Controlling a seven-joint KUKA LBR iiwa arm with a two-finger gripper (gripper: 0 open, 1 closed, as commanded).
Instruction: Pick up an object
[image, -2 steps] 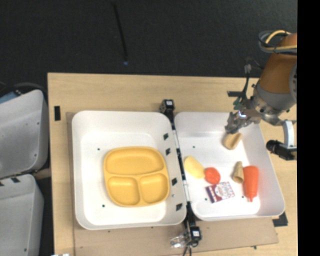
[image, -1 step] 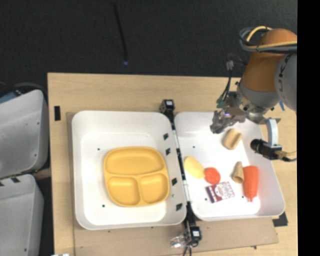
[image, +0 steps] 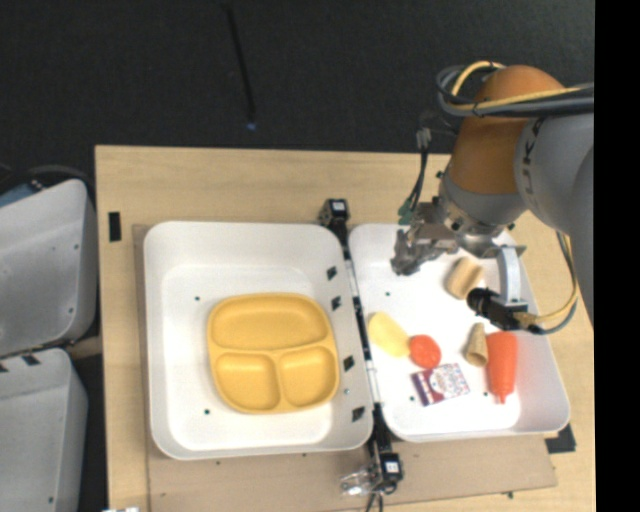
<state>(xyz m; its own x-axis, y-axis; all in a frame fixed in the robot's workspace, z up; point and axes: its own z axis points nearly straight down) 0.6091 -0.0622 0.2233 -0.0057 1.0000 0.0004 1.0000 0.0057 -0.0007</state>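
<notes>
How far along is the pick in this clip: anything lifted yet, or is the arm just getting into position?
Nothing looks lifted. The hand sits at the back of the right bin, apart from the items. The carrot, red piece, yellow piece and small packet lie on the bin floor. The yellow tray sits in the left bin. Choosing, grasping and lifting remain.

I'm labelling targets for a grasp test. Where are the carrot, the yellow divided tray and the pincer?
carrot (image: 502, 366): camera view, middle of its orange body.
yellow divided tray (image: 272, 351): camera view, ridge between its compartments.
pincer (image: 404, 258): camera view, midway between its fingertips, over the right bin.
</notes>
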